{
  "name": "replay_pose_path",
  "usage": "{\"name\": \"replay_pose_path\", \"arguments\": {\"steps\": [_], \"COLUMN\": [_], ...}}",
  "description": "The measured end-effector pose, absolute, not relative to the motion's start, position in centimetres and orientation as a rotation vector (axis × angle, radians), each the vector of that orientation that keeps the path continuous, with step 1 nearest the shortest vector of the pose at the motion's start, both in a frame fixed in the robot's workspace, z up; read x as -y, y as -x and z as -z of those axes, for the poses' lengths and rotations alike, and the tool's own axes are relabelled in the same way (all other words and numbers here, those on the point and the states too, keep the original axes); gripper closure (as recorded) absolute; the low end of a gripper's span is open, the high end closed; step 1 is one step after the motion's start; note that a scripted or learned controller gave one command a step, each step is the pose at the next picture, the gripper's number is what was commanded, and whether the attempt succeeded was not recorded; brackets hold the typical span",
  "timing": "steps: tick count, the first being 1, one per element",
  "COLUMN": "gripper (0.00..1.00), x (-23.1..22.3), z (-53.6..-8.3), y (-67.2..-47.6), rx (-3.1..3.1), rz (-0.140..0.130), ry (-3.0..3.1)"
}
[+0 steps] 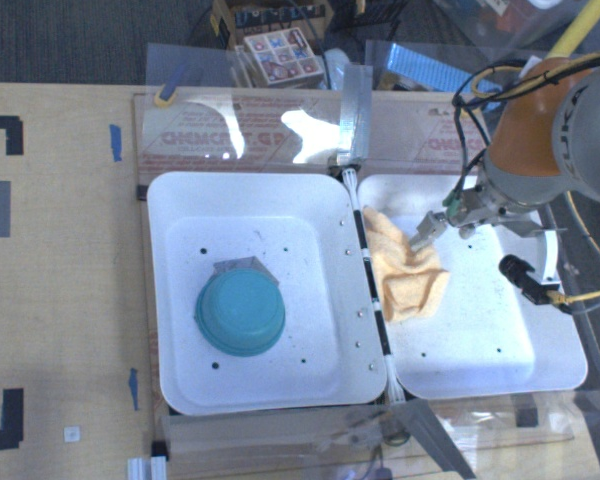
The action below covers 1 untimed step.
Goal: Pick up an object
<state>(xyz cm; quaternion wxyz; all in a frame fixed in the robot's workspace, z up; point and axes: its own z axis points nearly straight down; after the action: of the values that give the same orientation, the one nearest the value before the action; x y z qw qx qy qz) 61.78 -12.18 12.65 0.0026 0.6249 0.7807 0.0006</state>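
The end effector (427, 230) hangs low over the right bin (500, 358), its grey tip at the upper right edge of a crumpled yellow cloth (405, 268). From this slanted view I cannot tell whether it is spread or closed, nor whether any fabric sits inside it; the tip looks to be touching or just above the cloth's raised fold. Behind it the grey arm with its orange band (525, 128) reaches in from the right, trailing black and yellow cables.

The cloth lies in the left part of the right bin, pressed against the divider between the two bins. I judge it light, soft and limp: it would sag and drape when lifted, not hold any shape, and nothing about it seems fragile or slippery. A pinch on a raised ridge or bunched fold should work best, since a flat layer offers little to close on; the humped wrinkle near the tip looks like a fair spot. The risk is catching only a thin edge that slides free.

It is pale yellow-orange, with a terry-like texture, folded over itself in an uneven heap, longer from top to bottom than across.

In the left bin (180, 218), well apart, a teal bowl (241, 311) sits upside down on a grey scrap. Both bins rest on the light wooden counter (60, 268).
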Motion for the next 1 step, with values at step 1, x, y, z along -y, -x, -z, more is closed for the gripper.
{"name": "replay_pose_path", "arguments": {"steps": [1], "gripper": [0.00], "x": [10.69], "z": [-9.30], "y": [-58.41], "rx": [-2.478], "rz": [-0.013], "ry": [-1.907]}}
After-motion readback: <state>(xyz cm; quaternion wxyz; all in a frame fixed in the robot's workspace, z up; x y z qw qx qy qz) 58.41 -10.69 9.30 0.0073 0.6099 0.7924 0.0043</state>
